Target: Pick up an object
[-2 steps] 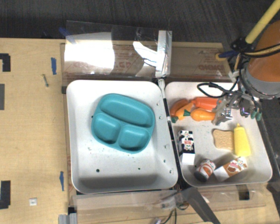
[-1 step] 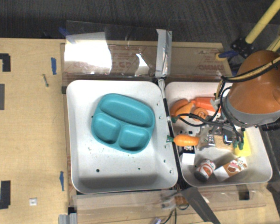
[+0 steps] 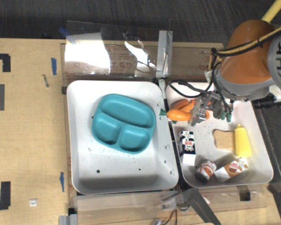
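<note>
My gripper [image 3: 200, 112] hangs low over the back left part of the right bin [image 3: 260, 139], below the arm's orange band. Its tip is right beside an orange carrot-shaped toy [image 3: 180, 113] lying against the bin's left wall; whether they touch is unclear. A small black-and-white carton [image 3: 188, 143] lies just in front of the gripper. Further right sit a slice of toast [image 3: 223, 138] and a yellow bottle [image 3: 242, 141]. Two small red-and-white containers [image 3: 206, 169] [image 3: 235, 167] lie near the front edge.
The left bin [image 3: 79, 125] holds a teal divided plate [image 3: 123, 122]. A clear plastic sheet and a metal bracket [image 3: 164, 53] stand behind the bins. Cables trail from the wrist over the right bin's back edge.
</note>
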You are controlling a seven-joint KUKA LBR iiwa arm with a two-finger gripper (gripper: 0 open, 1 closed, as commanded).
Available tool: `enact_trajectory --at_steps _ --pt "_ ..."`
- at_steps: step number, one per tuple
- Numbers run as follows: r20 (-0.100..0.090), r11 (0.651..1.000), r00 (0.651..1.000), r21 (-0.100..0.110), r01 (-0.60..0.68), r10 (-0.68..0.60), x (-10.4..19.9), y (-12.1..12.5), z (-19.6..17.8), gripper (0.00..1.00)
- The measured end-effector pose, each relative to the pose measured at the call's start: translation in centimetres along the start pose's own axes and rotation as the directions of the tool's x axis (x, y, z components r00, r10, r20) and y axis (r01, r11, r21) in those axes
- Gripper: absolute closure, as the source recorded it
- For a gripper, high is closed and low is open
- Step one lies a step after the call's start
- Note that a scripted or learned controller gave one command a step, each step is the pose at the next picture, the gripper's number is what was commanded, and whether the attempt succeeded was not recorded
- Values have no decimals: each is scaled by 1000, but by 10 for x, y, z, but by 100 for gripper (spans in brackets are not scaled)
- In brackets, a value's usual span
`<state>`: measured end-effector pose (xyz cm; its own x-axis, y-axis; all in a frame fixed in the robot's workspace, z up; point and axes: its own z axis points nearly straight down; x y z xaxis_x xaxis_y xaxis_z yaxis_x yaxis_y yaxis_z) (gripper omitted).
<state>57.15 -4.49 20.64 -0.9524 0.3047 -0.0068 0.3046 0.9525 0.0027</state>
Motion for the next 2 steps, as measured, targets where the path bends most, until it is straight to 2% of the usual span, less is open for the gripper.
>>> enact_trajectory --at_steps 1,2 --pt "1 1000 1000 -1 26 -26 -66 49 -24 100" --pt "-4 996 996 1 -92 92 -8 54 -18 100"
